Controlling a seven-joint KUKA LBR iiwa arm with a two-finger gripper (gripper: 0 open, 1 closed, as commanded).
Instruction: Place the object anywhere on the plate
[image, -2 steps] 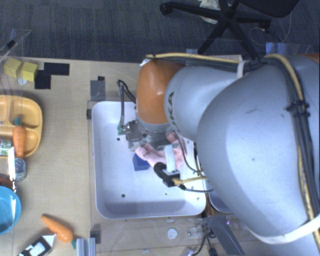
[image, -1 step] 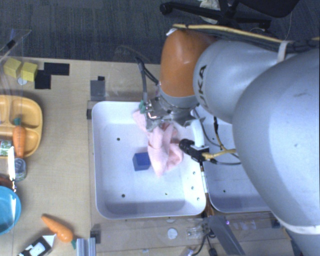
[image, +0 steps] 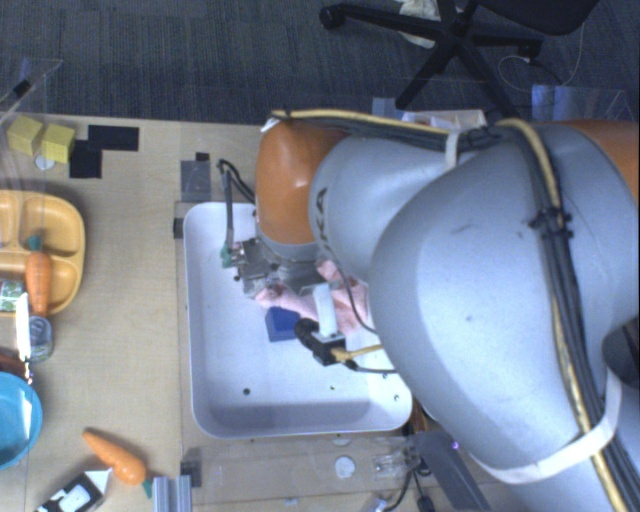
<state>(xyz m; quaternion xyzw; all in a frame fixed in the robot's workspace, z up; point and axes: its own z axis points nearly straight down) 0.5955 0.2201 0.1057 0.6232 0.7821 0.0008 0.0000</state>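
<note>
Arm being lowered over pink plate in white bin

The gripper (image: 290, 285) is being held over the plate (image: 340, 300); whether it is apart or together cannot be told. The blue object (image: 282, 324) is lying at the plate's 8 o'clock edge and should be centred before release.

Gripper (image: 300, 290) mostly buried under the orange-banded wrist, fingertips not made out; open or shut impossible to judge. Pink plate (image: 350, 305) just beside and beneath it, seen merely as a sliver, remainder under the grey arm (image: 480, 300). Blue object (image: 282, 324) just below the claw, part-covered by a black cable fitting, exact kind too unclear to name. White bin (image: 215, 350) around the claw, right side swallowed by the arm. Far left of the claw, blue bowl (image: 15, 420) and yellow tray (image: 50, 235) cut by the picture's edge. Well above, office chair base (image: 450, 35) cropped at the top.
</note>
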